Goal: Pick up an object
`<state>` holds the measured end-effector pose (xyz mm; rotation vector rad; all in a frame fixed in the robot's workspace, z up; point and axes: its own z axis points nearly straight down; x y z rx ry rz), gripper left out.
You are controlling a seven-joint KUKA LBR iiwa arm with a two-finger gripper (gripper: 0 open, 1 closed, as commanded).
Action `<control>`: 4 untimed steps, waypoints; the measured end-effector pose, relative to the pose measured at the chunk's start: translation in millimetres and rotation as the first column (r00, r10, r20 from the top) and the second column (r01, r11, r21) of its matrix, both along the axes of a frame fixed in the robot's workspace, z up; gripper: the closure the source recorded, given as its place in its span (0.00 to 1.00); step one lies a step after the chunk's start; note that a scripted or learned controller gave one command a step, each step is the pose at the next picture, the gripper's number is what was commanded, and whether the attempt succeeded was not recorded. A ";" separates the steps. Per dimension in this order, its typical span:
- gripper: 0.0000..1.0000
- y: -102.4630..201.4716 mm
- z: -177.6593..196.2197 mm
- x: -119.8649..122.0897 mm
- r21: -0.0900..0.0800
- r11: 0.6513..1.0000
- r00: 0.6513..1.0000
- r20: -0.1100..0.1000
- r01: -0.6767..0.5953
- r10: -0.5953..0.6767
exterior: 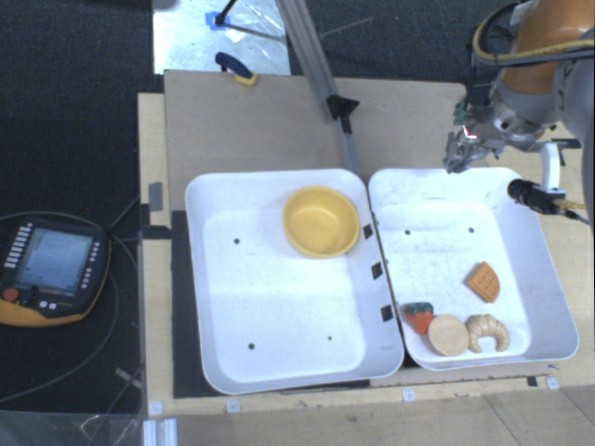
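The gripper (459,161), fingers' state impossible to tell, hangs over the right bin's (437,240) far edge, the toy foods clustered at its near-right corner: croissant (489,333), cracker (482,282).

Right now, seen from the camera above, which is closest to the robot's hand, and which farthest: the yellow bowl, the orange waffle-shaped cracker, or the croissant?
From the hand, above the right bin's far edge:
1. Orange waffle-shaped cracker, right bin, middle right.
2. Round yellow plastic bowl, left bin, far side.
3. Tan croissant, right bin, near corner.
The first two are fairly close to call.
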<state>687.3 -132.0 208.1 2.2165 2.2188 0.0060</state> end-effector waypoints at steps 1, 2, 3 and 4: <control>1.00 -0.1 53.5 0.9 0.000 1.000 1.000 -0.001 0.000 0.000; 1.00 50.5 39.9 2.1 0.002 1.000 1.000 -0.006 -0.003 0.003; 1.00 111.7 31.9 0.9 0.002 1.000 1.000 -0.006 -0.004 0.004; 1.00 172.7 23.8 -3.2 0.002 1.000 1.000 -0.006 -0.004 0.004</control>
